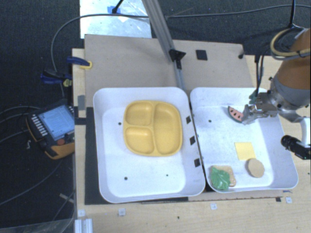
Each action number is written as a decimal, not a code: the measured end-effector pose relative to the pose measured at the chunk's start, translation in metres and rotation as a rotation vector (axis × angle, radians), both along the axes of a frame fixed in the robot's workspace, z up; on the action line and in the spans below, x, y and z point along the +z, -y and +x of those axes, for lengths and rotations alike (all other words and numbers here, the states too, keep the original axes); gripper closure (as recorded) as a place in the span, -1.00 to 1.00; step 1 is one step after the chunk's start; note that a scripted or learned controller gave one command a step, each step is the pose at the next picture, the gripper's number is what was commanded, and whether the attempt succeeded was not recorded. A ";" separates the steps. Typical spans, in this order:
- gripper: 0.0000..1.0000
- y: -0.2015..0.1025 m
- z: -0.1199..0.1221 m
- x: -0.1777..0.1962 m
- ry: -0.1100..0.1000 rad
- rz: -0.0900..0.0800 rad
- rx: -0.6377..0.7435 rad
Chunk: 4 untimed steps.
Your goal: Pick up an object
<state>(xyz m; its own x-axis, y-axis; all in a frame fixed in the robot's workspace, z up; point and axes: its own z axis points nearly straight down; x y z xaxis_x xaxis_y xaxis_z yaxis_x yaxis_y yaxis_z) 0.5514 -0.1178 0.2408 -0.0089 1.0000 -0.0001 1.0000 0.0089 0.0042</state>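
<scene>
In the right bin [286,178] lie a red watermelon slice [234,114], a yellow cheese square [244,150], a round tan cookie [255,168] and a piece of toast with green lettuce [221,177]. My gripper [248,116] hangs over the bin's upper right part, right at the right end of the watermelon slice. The wrist hides that end of the slice, so I cannot see whether the gripper touches it. The other three foods lie apart from the gripper, nearer the front edge.
The left bin [109,178] holds a yellow divided plate [153,128]. A grey pole [163,28] slants down to the bench behind the bins. A handheld pendant [52,127] and cables lie on the floor to the left.
</scene>
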 end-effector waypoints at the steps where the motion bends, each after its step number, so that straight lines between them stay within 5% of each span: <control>1: 1.00 -0.055 0.012 0.008 -0.001 0.002 0.003; 4: 1.00 -0.204 0.044 -0.013 -0.002 0.001 0.000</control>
